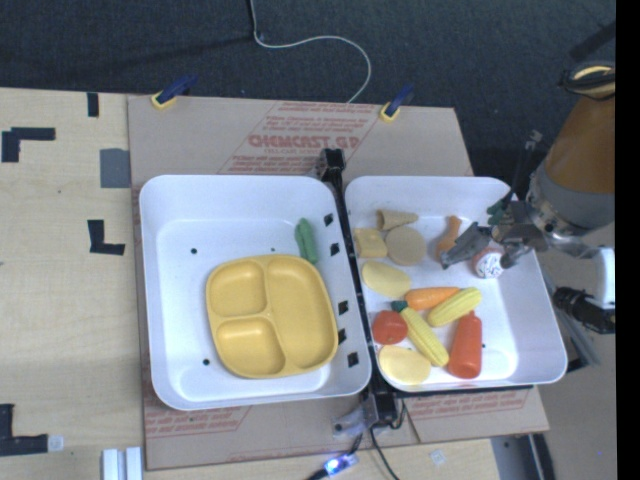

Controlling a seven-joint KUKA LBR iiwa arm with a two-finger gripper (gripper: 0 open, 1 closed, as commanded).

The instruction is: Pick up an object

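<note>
Far left of the frame: pale wooden bench (60,298) with black marks. On it, a sheet of brown cardboard (300,138) with red print, pinned at its upper edge by two blue and yellow clamps (174,90), and a white cable (330,43) looping across the dark floor above. On the cardboard, the left bin (160,268), holding a yellow divided plate (270,313) near its middle and a green vegetable (306,240) just beyond the plate's upper right corner, close to the wall shared with the neighbour. Next along, the right bin (530,328), crowded with toy food: beige pieces (398,218) and a round tan biscuit (405,245) in the upper left part, a pale yellow lump (385,278) under them, then a red tomato (389,326), a carrot (432,296), two cobs of corn (453,305) lying aslant, a red-orange piece (465,345) and a yellow egg-shaped piece (404,365) toward the lower edge. Higher up, a small orange piece (452,233) alone. Just right of that, the gripper (487,253) low over the upper right part of this bin, fingers spread apart and clasping nothing, with a small white and red piece (488,265) right beneath them. Far right: the grey arm (575,203) with its orange band, reaching in over the bin's rim.
</note>
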